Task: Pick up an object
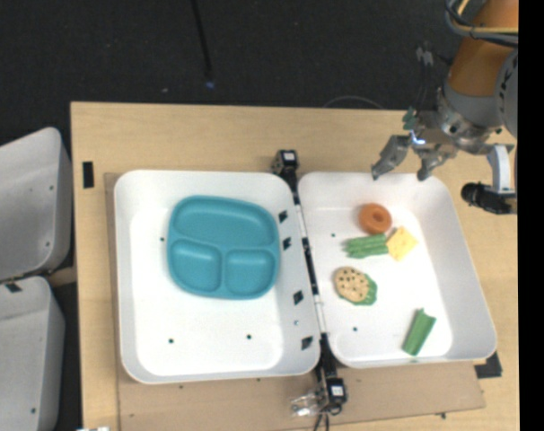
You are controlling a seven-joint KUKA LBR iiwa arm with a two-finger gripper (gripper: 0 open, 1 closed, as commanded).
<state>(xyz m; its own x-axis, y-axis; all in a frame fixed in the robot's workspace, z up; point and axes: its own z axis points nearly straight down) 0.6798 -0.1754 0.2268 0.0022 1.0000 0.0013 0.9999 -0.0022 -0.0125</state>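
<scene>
The jaws (404, 162) are standing spread apart with nothing between them, hanging over the far edge of the right bin (451, 206), the two dark fingers pointing down and splayed. That looks like a ready pose above the pile and not a grasp, and judging by it, the pick is not yet begun.

Just below the jaws, nearest to them, an orange round piece (374, 217) is lying on the bin floor. Touching it on the lower side are a green bean pod (366, 246) and a yellow wedge (400, 243), the three bunched together (a tight cluster may be making a clean pinch harder, in my judgement). Further from the jaws, a speckled cookie (351, 283) is sitting on a green leaf (369, 294), and furthest of all a green stick (418, 332) is lying alone near the bin's near wall, well apart from the rest, so it is probably the easiest to close on.

Away to the side of the jaws, across the hinged seam, the left bin (146, 330) is holding a teal divided tray (224, 247), lying flat.

Both bins are resting on a pale wooden table (92, 142). Beyond the table the floor is dark, and white panels (21, 205) are standing at the far side from the jaws.
</scene>
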